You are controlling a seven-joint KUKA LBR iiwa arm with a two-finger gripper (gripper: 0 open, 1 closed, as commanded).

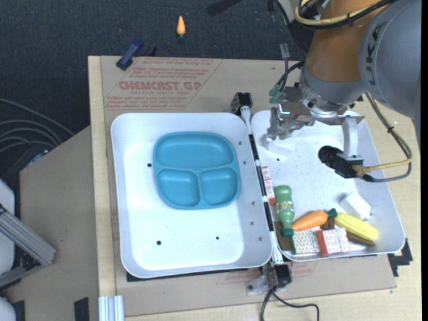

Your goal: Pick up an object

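My gripper (282, 131) hangs low over the far left corner of the right bin (381, 179), under the grey arm with its orange band. A small flat white piece (281, 147) lies just below and in front of it. Toys are bunched at the bin's near edge: a green bottle (284, 202), an orange carrot (309, 220), a yellow corn cob (356, 227), a white block (356, 204) and small red-and-white boxes (322, 241). None of them touches the gripper.
The left bin (134, 233) holds a blue divided plate (196, 168). A black fitting with a cable (334, 159) hangs from the arm over the right bin's middle. Beyond the bench lie a small orange toy (180, 25) and a blue object (129, 54).
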